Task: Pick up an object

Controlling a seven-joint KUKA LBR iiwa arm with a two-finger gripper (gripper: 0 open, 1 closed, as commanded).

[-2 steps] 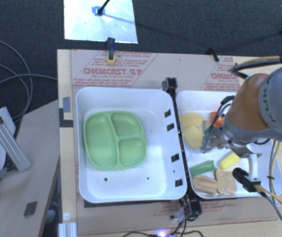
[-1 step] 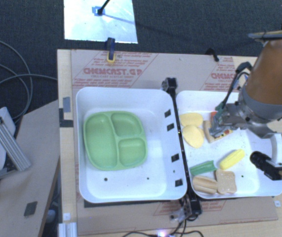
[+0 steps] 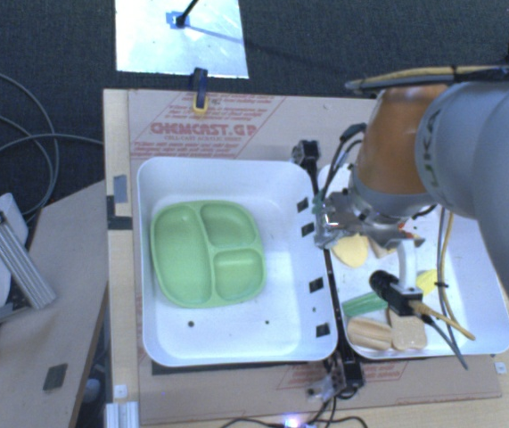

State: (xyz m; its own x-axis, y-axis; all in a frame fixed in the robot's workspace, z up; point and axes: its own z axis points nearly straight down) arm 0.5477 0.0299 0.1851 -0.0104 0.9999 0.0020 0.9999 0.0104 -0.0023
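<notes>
Three rounded compartments divide the green tray (image 3: 183,257).

Red "CHEMCAST GP" on brown board (image 3: 202,129), far of left bin (image 3: 227,169); smaller lines unreadable; "UKA" on arm (image 3: 477,123).

The pincer (image 3: 354,230) points downward; the orange band (image 3: 397,145) sits just above it, and the grey arm (image 3: 490,150) stretches away to its right.

Light bright and even from overhead, I note. White bins (image 3: 236,328) near washed out; shadows faint, soft-edged. Sheet (image 3: 183,34) at top glares pale. Arm (image 3: 486,141) close to lens looks soft.
</notes>
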